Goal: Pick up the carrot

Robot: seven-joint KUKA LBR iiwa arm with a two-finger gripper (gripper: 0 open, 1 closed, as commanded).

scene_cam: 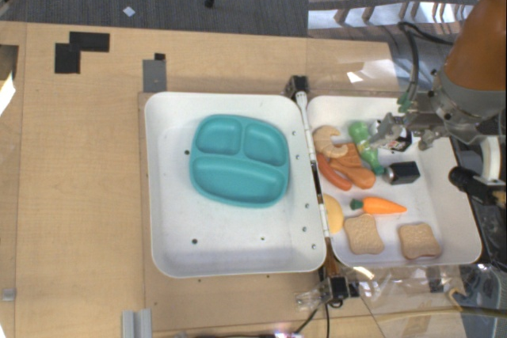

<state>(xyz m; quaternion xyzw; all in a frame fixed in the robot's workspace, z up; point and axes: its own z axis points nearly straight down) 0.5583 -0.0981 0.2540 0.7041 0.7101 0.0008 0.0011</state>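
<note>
The carrot (379,206), orange with a small green top pointing left, lies flat in the right white bin (455,229), toward its front. My gripper (391,134) hangs over the back half of that bin, above and behind the carrot and clear of it. It is right beside some green vegetable pieces (366,140). Nothing shows between its fingers.
Around the carrot lie two bread slices (363,234) (417,241), a yellow piece (333,214), a red sausage (333,175), an orange piece (354,168) and a beige pastry (328,140). The left bin (170,241) holds a teal divided plate (238,159).
</note>
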